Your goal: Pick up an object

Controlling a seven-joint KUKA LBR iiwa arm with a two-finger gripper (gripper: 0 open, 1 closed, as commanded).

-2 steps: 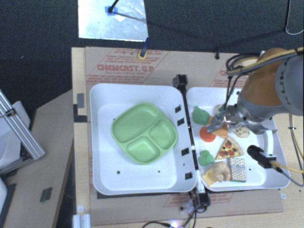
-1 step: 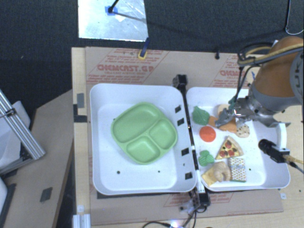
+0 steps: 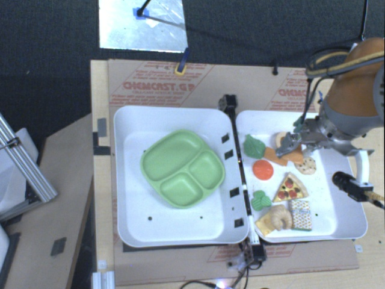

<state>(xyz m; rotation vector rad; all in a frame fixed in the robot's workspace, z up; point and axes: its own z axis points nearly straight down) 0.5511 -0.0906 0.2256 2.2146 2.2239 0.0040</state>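
Note:
My gripper [image 3: 290, 146] hangs low over the upper middle of the right bin [image 3: 346, 221], just above an orange carrot-like piece [image 3: 280, 157] and a tan round piece [image 3: 281, 138]. A speckled cookie [image 3: 307, 165] lies just to its right. Further left and nearer the front are a green broccoli [image 3: 253, 146], a red tomato [image 3: 263, 170], a pizza slice [image 3: 290, 188], a small green leafy piece [image 3: 260, 200], a tan pastry [image 3: 275, 218] and a patterned cracker pack [image 3: 301, 214]. Nothing shows as lifted off the bin floor.
In the left bin [image 3: 129, 221] lies a light green divided plate [image 3: 182, 168]. A black divider [image 3: 236, 161] runs between the bins. The arm's grey and orange body [image 3: 355, 95] overhangs the right bin's far right corner, and a black part [image 3: 352, 186] sticks out over its right side.

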